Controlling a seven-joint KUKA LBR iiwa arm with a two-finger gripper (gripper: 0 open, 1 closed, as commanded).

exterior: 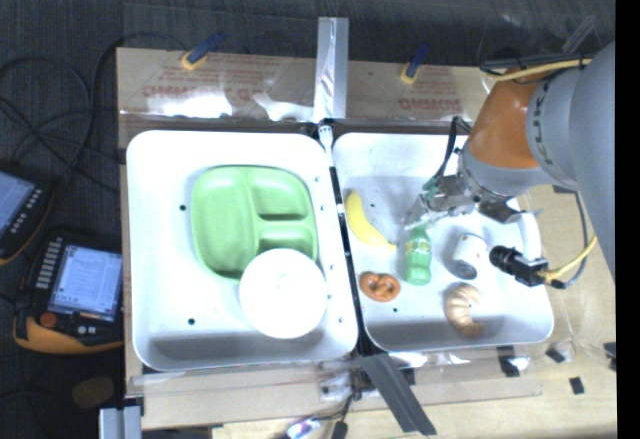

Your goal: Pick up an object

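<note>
Wooden bench (150, 87) (dark carpet around) under two white bins (160, 167)

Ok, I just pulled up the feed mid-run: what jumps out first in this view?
The grey arm with its orange band reaches into the right bin, its gripper low over the small green bottle, with a banana just left of it. In the left bin, a large green divided tray lies under a white round plate overlapping its lower corner.
</note>
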